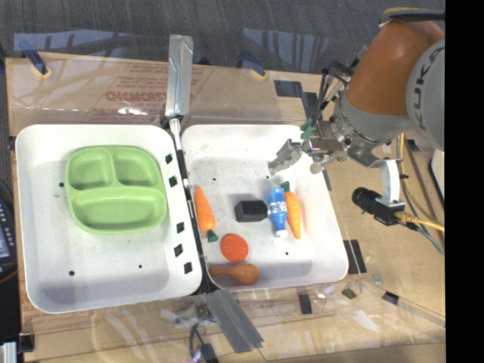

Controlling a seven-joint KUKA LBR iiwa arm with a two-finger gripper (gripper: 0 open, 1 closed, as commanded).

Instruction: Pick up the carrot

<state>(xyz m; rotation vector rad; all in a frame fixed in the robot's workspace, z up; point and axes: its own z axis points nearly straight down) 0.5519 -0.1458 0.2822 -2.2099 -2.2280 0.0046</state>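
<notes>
Two orange carrots lie in the right bin (325,203). One carrot (204,212) rests along its left wall, with its green end toward the front. The other carrot (293,215) lies beside a blue bottle (278,210) near the right wall. My gripper (300,159) hangs above the bin's back right part, a little behind the bottle and the right carrot. It is open, with nothing between its fingers (282,158).
Also in the right bin are a black block (249,210), a red-orange ball-like fruit (234,246) and a brown potato-shaped piece (236,273) at the front. The left bin (38,203) holds a green divided plate (117,189).
</notes>
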